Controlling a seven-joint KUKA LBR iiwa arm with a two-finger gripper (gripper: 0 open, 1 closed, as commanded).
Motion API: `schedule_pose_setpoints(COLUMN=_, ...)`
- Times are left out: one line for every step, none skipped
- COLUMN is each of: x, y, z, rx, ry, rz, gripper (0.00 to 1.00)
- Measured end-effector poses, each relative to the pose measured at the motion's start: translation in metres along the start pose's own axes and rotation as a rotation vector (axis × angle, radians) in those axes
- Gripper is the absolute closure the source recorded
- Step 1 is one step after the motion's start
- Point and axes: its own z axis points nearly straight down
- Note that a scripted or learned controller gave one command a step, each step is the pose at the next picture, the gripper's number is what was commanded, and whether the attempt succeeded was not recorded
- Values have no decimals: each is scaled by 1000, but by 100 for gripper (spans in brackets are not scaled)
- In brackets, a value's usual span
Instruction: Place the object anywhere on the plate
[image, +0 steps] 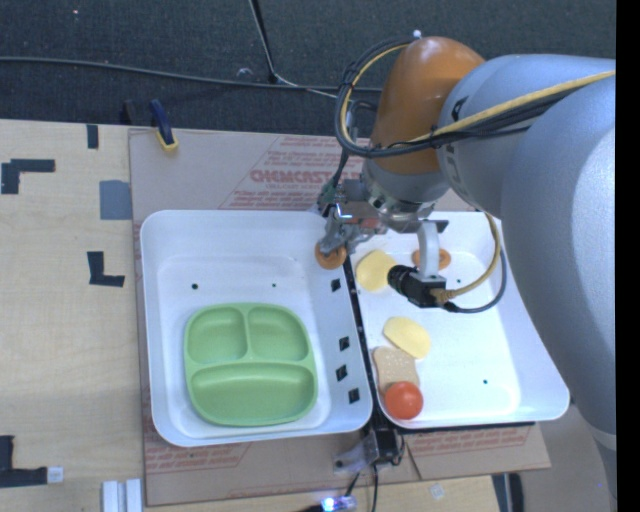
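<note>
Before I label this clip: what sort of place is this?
Likely a robotics lab test bench: two white bins on taped cardboard, a green divided plate, toy food like a tomato, and cables overhead.

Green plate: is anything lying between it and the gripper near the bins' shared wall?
Nothing visible does. The green plate lies in the left bin, its compartments bare, and white floor separates it from the gripper above the divider.
</note>
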Motion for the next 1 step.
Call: schedule_pose_setpoints(x=61, y=15, z=-5, rx=-2, ry=1, rz=-2, gripper=100)
